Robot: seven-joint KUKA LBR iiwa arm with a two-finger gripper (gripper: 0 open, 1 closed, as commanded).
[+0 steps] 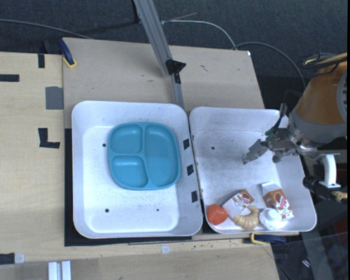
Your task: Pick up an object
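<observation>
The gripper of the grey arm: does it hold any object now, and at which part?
Nothing is held. The gripper hangs over a bare part of the right white bin, apart from the small food items at its near edge.

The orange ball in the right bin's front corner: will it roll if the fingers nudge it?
Probably. The orange ball looks round and smooth, so a nudge could roll it. It sits against the bin wall and the croissant, which may limit travel. The gripper is well away from it.
</observation>
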